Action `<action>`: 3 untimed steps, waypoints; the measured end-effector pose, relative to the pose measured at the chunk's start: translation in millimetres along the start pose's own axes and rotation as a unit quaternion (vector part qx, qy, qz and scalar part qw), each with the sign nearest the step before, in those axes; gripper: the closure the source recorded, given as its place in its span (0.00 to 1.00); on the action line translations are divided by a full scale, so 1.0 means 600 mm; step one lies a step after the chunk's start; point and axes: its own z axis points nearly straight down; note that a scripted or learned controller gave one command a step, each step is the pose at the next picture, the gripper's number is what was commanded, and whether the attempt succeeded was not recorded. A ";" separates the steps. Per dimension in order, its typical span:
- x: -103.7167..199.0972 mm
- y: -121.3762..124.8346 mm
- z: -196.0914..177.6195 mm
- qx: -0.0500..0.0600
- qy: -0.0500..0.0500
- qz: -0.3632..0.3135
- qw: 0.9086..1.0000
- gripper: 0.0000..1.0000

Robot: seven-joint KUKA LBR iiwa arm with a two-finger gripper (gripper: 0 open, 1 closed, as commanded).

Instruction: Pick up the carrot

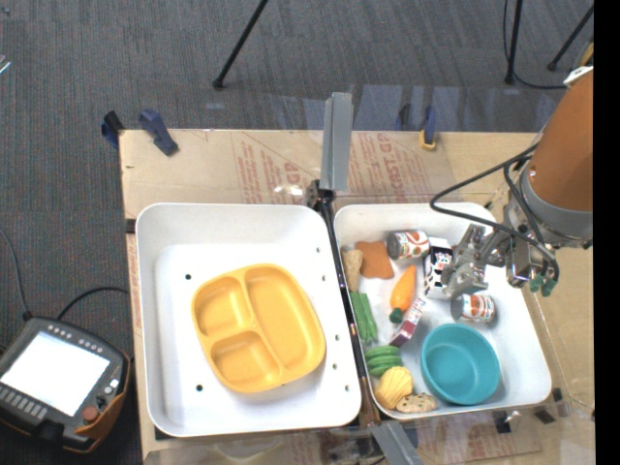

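The orange carrot (403, 288) with a green top lies in the middle of the right bin (539, 356), tilted, its tip pointing up the view. My gripper (463, 273) hangs over the bin to the carrot's right, apart from it and just above a black-and-white pack (437, 269). Nothing shows held in it.
Around the carrot lie a brown biscuit-shaped piece (374, 260), two small cans (408, 244) (474, 307), a green vegetable (364, 316), a purple-and-white pack (411, 324) and a teal bowl (460, 362). The left bin (165, 260) holds a yellow divided plate (257, 328).
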 end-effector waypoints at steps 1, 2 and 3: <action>0.084 0.110 0.200 0.004 0.011 0.161 0.987 1.00; 0.035 -0.028 0.046 0.002 0.003 0.209 0.978 1.00; 0.037 -0.025 0.051 0.003 0.007 0.207 0.978 0.00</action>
